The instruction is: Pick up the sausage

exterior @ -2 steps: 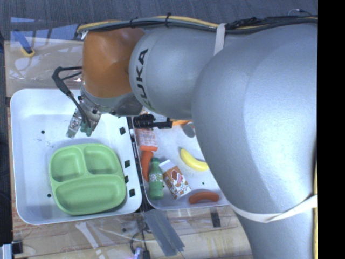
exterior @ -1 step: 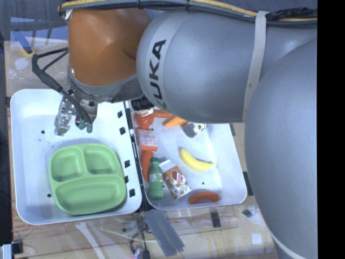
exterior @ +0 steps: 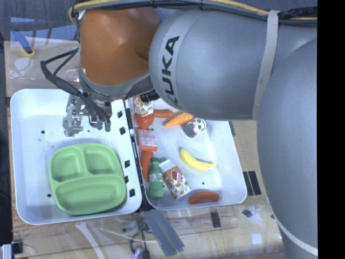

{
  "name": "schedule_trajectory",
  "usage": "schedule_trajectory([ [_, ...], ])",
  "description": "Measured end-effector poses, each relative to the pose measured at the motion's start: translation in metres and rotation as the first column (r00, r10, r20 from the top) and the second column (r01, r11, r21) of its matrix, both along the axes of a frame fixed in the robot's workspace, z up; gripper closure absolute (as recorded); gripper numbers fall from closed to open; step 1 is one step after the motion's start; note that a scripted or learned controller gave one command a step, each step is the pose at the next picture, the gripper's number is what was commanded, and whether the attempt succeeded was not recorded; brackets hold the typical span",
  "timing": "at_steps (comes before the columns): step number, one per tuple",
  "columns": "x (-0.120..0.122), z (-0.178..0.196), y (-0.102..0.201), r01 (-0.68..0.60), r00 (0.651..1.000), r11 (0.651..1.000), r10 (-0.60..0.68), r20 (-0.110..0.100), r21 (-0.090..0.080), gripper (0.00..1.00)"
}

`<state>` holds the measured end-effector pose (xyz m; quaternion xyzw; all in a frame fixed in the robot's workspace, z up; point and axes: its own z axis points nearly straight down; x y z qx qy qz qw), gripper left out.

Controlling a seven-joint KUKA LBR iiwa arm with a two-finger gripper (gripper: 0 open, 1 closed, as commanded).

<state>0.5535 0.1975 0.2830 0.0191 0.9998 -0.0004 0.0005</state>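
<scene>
The sausage [exterior: 204,197] is a short reddish-brown link lying flat near the front edge of the right bin [exterior: 229,169], just right of a juice carton [exterior: 177,182]. My gripper [exterior: 88,120] hangs below the orange wrist band over the back of the left bin [exterior: 27,144], just behind a green divided plate [exterior: 86,180]. It is far to the left of the sausage, across the wall between the bins. Nothing from the bins shows in its grasp.
The right bin also holds a banana [exterior: 197,161], a carrot [exterior: 178,119], a green bottle [exterior: 155,180], a small carton [exterior: 143,107], a red packet [exterior: 146,139] and a small round toy [exterior: 197,125]. The large grey arm covers the view's upper right.
</scene>
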Motion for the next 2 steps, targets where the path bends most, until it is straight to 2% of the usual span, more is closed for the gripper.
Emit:
schedule_trajectory([
  [1, -0.027, -0.103, 0.018, -0.191, 0.982, 0.982, 0.191, -0.002, 0.001, 1.0],
  [2, -0.041, -0.116, 0.006, -0.187, 0.982, 0.982, 0.187, -0.001, 0.001, 1.0],
])
